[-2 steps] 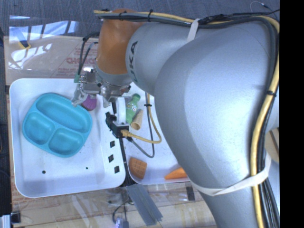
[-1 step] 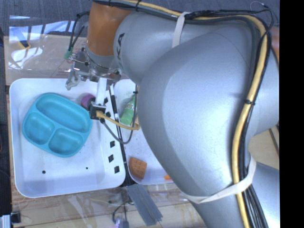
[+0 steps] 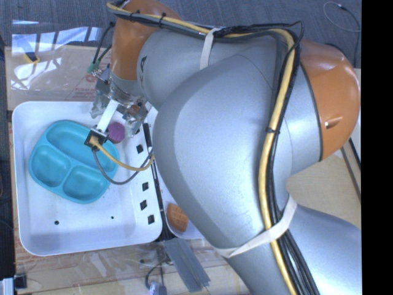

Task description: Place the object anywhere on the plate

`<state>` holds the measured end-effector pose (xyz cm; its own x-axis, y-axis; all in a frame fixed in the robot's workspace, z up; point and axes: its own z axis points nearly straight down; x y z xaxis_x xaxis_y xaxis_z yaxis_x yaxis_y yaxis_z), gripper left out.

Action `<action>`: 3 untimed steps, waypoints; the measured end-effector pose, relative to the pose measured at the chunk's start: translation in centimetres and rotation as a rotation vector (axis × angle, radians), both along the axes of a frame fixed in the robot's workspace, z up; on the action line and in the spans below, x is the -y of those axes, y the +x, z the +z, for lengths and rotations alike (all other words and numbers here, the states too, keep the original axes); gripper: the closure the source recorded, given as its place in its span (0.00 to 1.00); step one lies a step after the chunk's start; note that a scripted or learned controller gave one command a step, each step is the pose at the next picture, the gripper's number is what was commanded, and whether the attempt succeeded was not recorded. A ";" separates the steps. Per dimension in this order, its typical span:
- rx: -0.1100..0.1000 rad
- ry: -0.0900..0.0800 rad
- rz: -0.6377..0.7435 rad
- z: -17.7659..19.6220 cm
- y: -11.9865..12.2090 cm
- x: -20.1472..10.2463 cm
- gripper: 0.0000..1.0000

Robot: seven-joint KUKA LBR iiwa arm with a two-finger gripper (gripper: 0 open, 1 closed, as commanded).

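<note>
The gripper (image 3: 116, 117) is hanging just beside the blue plate's (image 3: 64, 161) upper right rim, a purple object (image 3: 115, 131) sitting at its fingertips; whether they are clamping it, I cannot tell.

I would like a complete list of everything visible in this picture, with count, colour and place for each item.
plate: one, turquoise, three compartments, in the left bin
small round object: one, purple, at the plate's right edge, just below the hand
rounded object: one, orange-brown, in the right bin, partly hidden by the arm
bins: two, white, side by side
arm: one, grey with orange
hand: one, over the left bin
</note>
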<state>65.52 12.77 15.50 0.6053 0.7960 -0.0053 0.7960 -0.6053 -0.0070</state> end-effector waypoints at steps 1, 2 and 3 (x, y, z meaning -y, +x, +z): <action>0.005 -0.003 -0.561 2.2 -2.3 -1.0 0.00; -0.001 -0.003 -0.521 3.5 -2.3 8.1 0.00; 0.004 -0.004 -0.715 11.1 -6.4 10.9 0.00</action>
<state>59.14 1.87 26.61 0.9789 0.2041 -0.0035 0.2041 -0.9789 -0.0017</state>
